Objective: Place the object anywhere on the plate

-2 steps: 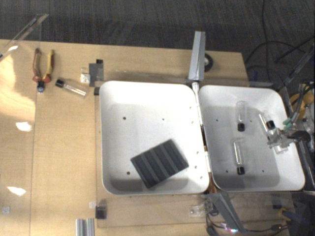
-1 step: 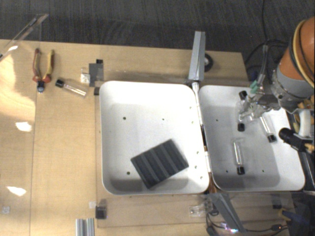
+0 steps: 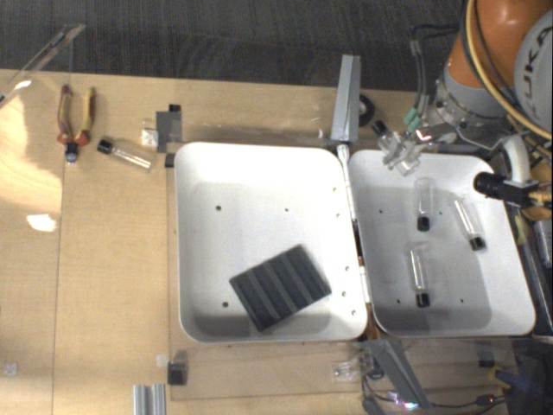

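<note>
Vials [image 3: 423, 206], three clear ones with dark caps, lay apart in the right bin [image 3: 518, 318]. A dark ribbed plate [image 3: 281, 287] sat tilted in the left bin [image 3: 199, 232]. At the right bin's far-left corner hovered the hand [image 3: 400, 150]; its grip state I cannot tell.

Single fixed cam above the bench [image 3: 104, 258], looking down at a slant; covers both white bins [image 3: 259, 158] fully, arm [image 3: 510, 41] enters from frame right.
</note>
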Controlling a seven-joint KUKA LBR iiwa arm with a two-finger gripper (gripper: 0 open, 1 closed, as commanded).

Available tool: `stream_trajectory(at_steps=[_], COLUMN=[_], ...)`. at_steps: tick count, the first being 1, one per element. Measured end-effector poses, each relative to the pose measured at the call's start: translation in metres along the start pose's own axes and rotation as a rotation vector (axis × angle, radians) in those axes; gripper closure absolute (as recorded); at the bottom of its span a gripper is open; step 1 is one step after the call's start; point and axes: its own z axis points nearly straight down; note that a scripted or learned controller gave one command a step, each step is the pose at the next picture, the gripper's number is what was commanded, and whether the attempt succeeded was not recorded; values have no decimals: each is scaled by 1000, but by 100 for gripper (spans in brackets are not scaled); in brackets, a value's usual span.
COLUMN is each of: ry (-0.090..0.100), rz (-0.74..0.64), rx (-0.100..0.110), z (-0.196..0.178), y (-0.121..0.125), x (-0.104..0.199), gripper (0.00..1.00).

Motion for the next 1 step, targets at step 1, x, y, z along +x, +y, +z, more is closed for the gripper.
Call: stream_trajectory(at_steps=[1], ry=[2], rz=[35], rx=[3], z=[33], y=[61], x=[61], gripper=[100])
